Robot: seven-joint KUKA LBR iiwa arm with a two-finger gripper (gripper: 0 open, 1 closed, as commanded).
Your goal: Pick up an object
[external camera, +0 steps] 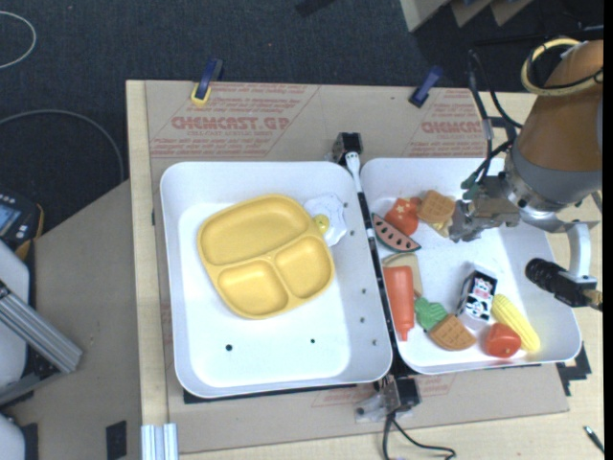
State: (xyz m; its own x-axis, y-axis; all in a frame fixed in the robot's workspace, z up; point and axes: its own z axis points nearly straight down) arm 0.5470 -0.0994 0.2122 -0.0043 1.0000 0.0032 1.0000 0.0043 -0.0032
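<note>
My gripper (465, 224) hangs over the back middle of the right bin (522, 255), with the grey and orange arm rising behind it to the right. Just to its left lie a tan toast piece (437, 206) and a red toy (402, 215). A watermelon slice (395, 237) rests by the bin's left wall. Nearer the front are a carrot (400, 297), a green piece (431, 312), a brown bread slice (452, 334), a black-and-white carton (477, 297), a corn cob (515, 322) and a red tomato (500, 342). I see nothing held in the gripper.
The left bin (278, 353) holds a yellow divided plate (263, 257) and a fried-egg toy (326, 220) at the plate's back right. A black divider strip (369, 257) runs between the bins. Clamps sit on the bench's back edge (203, 82).
</note>
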